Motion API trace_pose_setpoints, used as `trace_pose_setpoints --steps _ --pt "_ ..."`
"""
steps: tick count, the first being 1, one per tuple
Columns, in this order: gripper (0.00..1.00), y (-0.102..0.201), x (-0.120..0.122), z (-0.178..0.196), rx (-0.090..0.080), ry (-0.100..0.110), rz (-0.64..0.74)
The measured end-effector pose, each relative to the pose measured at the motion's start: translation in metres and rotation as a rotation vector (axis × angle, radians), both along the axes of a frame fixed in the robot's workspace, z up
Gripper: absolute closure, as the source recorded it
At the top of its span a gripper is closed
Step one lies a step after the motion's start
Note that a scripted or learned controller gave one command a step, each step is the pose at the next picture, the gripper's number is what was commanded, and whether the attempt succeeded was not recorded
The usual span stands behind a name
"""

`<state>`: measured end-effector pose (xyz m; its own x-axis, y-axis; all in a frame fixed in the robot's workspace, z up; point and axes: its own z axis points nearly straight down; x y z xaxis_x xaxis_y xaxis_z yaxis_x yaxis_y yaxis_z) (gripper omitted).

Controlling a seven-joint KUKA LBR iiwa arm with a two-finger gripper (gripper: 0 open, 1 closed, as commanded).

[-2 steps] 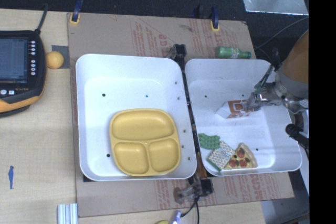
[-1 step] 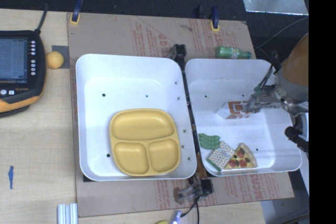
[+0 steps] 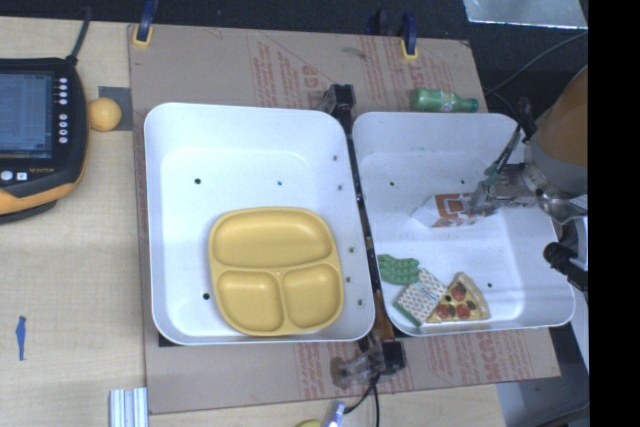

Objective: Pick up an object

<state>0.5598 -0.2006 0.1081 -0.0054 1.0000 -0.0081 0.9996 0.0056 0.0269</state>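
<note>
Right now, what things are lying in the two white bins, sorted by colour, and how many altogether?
Yellow: 1, the divided plate
Green: 1, the leafy toy
Orange and white: 1, the flat card
Mixed colours: 2, the checked waffle and the pizza slice
Total: 5

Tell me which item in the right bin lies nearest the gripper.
The flat orange-and-white piece, just left of the gripper; the others lie at the bin's front edge.

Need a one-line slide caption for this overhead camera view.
Gripper lowered into right bin near a flat orange-and-white item; yellow divided tray sits in left bin.
</note>
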Motion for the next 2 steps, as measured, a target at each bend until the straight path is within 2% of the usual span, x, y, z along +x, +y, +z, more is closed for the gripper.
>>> trace_pose_setpoints --steps 1,2 --pt "1.00 0.001 0.005 -0.001 -0.001 0.007 -0.001" --pt "1.00 -0.010 0.010 -0.001 0.010 0.006 0.003"
